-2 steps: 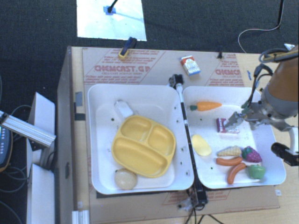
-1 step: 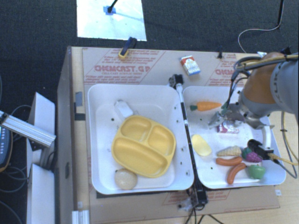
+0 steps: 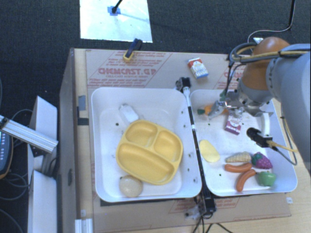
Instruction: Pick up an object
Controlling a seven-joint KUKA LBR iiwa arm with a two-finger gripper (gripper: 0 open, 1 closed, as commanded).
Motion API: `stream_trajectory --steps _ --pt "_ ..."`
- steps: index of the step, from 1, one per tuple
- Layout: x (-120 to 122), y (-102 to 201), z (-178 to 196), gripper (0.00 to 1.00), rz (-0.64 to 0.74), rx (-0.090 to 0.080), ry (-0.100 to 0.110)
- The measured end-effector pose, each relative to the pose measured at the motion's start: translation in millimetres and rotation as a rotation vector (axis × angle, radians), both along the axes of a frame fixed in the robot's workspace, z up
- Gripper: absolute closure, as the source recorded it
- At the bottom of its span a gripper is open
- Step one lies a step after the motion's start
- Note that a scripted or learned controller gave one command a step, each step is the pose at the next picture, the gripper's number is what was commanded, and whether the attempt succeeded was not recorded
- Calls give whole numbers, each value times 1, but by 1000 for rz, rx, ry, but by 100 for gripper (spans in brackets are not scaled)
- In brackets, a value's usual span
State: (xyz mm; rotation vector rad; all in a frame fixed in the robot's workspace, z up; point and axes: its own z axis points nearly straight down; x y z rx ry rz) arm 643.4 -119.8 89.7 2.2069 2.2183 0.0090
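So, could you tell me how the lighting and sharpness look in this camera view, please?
In the camera view the light is even and soft; the white bins look bright but keep their detail. The yellow tray throws only a faint shadow. A pale sheet on the floor is nearly washed out. The gripper area is slightly soft, and small toys blur a little.

Two white bins (image 3: 146,98) are seen. A yellow divided tray (image 3: 149,151) and a cream ball (image 3: 130,186) are shown in the left one. A pale yellow piece (image 3: 210,151), two orange sausages (image 3: 242,174), a purple fruit (image 3: 261,160) and a green one (image 3: 266,178) are shown in the right (alongside a red-and-white packet (image 3: 233,125)).
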Motion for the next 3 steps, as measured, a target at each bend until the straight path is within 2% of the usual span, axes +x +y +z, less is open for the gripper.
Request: stream_trajectory --steps 1,2,3 --pt "22 17 -2 0 -2 -4 34" --pt "23 -1 -4 0 2 12 35" --pt "23 -4 -4 0 2 12 34"
